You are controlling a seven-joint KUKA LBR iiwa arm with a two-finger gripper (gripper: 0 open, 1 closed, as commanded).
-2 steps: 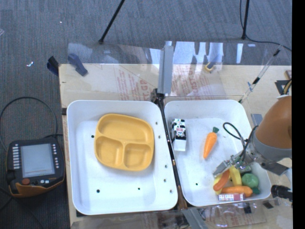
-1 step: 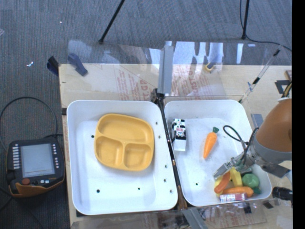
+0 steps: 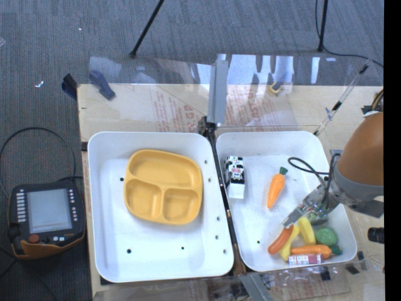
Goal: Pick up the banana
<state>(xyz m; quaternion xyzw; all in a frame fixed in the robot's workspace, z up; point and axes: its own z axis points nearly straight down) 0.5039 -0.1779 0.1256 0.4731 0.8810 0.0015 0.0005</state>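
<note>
nearest the front lip of the right shallow white plastic bin (image 3: 250, 256), down at about five o'clock in its floor, sits a crowded little heap of toy food. the small curved yellow plastic banana (image 3: 306, 230) lies in the middle of it, and a second yellow piece shows just beside it toward seven o'clock; i can't tell whether that is the same fruit or another. an orange-red sausage-shaped toy (image 3: 280, 239) presses against it on the nine o'clock side, a round green toy (image 3: 326, 236) touches it at three o'clock, and a long orange carrot-like piece (image 3: 309, 251) lies across the front at six o'clock.

the banana's long axis looks to run roughly from eleven o'clock to five o'clock, its upper end tucked under the grey two-finger gripper (image 3: 305, 209). the jaws hang right over that end, but whether they are spread or pinched i cannot tell.

i'd judge the banana light, stiff, hollow and rather slick, likely to skid or roll. the best hold seems across its narrow middle, jaws square to the long axis, though the neighbours leave little room.

farther back at twelve o'clock lie an orange plastic carrot with a green top (image 3: 276, 189) and a small black-and-white cow-print carton (image 3: 235, 175). the left white bin (image 3: 109, 256) holds a yellow divided plastic plate (image 3: 165, 185).
</note>
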